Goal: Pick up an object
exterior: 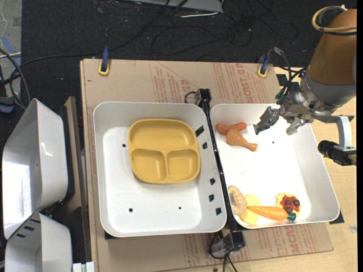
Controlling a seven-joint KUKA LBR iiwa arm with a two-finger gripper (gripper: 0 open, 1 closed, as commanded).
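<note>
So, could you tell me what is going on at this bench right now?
A grey robot arm reaches in from the right, and its gripper hangs over the right bin with nothing between its fingers. Just to its left lie a toy chicken drumstick and a small orange sausage-like piece. More toy food, including a carrot, sits at the bin's near edge. The left bin holds a yellow divided plate. Nothing has been picked up yet.

Right bin [295, 169] centre open; drumstick [241, 140] near pincer [279, 121].
</note>
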